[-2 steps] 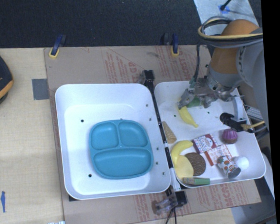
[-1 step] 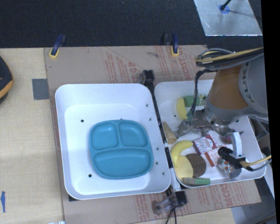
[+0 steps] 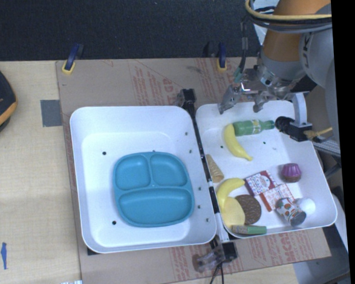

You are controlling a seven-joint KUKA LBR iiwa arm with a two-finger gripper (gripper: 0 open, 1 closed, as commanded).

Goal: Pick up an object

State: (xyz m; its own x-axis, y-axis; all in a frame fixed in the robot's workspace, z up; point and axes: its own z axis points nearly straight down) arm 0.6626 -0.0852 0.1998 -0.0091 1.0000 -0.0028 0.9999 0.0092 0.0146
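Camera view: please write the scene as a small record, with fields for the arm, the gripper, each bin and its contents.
arm: grey with orange band, reaching in from the right
gripper: open, nothing between its fingers, over the far edge of the right bin
left bin: holds a blue divided plate
right bin: banana, green bottle, purple item, red-and-white packets, brown round cookie, yellow piece, small can
bench: cardboard sheet under both bins
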